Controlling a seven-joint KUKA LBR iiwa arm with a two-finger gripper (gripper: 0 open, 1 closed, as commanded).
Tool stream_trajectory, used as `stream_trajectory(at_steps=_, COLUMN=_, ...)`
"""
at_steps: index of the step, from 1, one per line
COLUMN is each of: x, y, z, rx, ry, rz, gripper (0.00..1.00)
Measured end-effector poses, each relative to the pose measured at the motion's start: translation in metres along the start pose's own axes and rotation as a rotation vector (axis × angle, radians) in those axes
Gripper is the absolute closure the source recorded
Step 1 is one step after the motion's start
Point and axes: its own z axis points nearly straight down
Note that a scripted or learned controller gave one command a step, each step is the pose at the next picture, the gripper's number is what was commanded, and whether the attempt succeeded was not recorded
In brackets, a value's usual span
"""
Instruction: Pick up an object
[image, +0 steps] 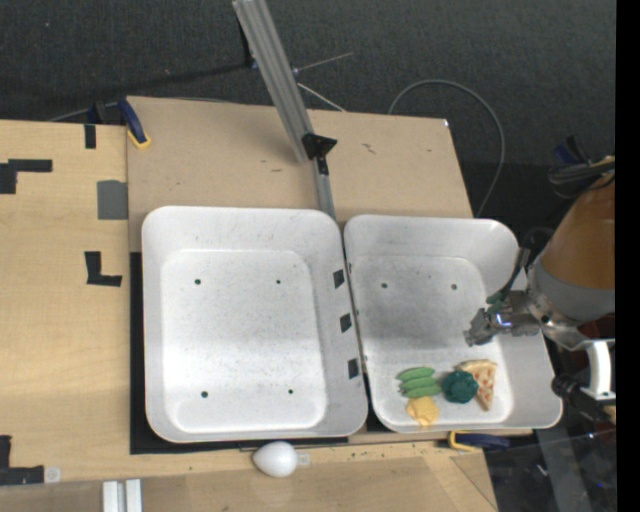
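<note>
- End effector (484, 330) hovers in the right bin (430, 240); we cannot tell its state
- Green pods (418, 380), broccoli (460, 386), pizza slice (484, 380) cluster at the near corner; we judge them light, probably slippery; grip the broccoli's sides

I get even, fairly bright overhead light with soft shadows; the two white bins (245, 225) are near washed out, their rims glaring slightly. The far floor stays dark. Detail is soft and grainy throughout, and the arm (585, 250) at the right edge looks blurred
</note>
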Motion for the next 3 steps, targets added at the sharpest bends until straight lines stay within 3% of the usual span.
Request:
stream_trajectory(at_steps=2, x=0.006, y=0.008, z=-0.106, rx=-0.002, ry=0.0, rz=-0.001, gripper=1.0)
stream_trajectory(at_steps=3, x=0.053, y=0.035, z=-0.091, rx=0.006, ry=0.003, rz=-0.005, gripper=1.0)
